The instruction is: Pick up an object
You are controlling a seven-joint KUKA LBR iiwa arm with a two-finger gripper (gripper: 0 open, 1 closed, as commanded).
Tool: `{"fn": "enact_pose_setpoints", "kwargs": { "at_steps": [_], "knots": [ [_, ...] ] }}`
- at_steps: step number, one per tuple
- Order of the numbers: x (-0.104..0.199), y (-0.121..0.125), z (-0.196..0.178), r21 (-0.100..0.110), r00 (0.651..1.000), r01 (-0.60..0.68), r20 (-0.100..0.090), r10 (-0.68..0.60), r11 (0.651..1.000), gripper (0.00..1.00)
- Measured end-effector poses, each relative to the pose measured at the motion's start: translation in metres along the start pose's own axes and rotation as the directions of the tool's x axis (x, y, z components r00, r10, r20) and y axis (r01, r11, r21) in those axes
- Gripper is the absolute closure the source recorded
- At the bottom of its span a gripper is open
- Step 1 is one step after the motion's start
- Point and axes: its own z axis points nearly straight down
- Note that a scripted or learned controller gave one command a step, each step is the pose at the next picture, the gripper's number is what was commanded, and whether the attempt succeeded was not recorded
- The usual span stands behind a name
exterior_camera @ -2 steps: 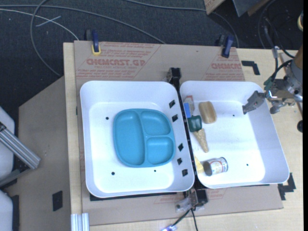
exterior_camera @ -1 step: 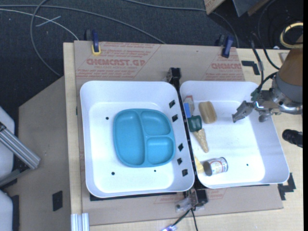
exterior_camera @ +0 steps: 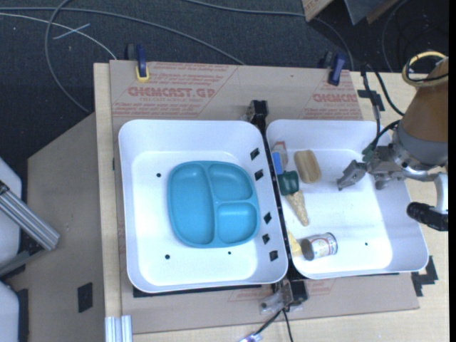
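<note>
From the camera above the counter [exterior_camera: 107, 212], the right bin [exterior_camera: 388, 258] serves as the landmark. The claw [exterior_camera: 362, 174] hangs over this bin's upper right part, near its right wall, with its two fingers spread apart and nothing between them. All the loose items crowd the bin's left edge, against the divider shared with the left bin [exterior_camera: 132, 191]: a tan sponge-like block [exterior_camera: 308, 165] near the top, a dark green piece [exterior_camera: 288, 183] just left of it, a pale cone-shaped piece [exterior_camera: 298, 206] below, and a small can [exterior_camera: 320, 246] lying on its side toward the bottom. The middle and right of the bin floor lie open. The left bin holds a blue divided plate [exterior_camera: 213, 203], set clear of its walls.
</note>
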Motion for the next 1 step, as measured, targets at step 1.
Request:
{"fn": "enact_pose_setpoints", "kwargs": {
  "at_steps": [1],
  "knots": [
    [-0.0011,-0.0025,0.0427,0.001,1.0,0.0,-0.001,0.0,1.0,0.0]
  ]
}}
